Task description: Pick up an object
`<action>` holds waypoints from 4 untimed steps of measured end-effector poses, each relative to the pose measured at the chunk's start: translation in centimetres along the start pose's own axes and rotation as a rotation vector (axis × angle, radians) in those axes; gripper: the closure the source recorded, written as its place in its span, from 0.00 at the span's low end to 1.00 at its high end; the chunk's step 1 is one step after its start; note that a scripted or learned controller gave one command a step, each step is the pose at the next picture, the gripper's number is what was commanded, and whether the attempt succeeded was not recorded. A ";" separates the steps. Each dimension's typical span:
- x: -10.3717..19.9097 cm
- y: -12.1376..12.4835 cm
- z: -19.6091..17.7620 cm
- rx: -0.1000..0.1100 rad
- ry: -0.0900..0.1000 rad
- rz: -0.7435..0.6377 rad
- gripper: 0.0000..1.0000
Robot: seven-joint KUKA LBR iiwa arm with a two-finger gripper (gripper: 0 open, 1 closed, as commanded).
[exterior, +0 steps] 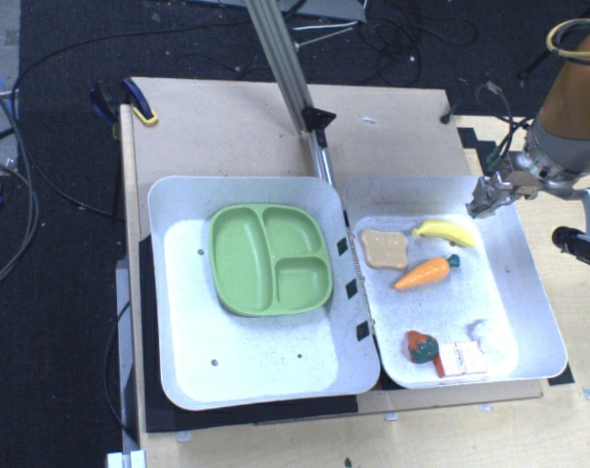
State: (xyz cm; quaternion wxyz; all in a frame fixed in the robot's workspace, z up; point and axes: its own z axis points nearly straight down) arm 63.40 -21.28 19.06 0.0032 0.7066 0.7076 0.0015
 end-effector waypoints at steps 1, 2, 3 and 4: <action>0.0 0.1 -1.9 0.002 0.001 0.000 1.00; 4.3 0.3 -2.4 0.005 0.003 -0.005 1.00; 9.2 -0.3 -3.3 0.006 0.004 -0.006 1.00; 15.1 -0.7 -4.2 0.006 0.005 -0.007 1.00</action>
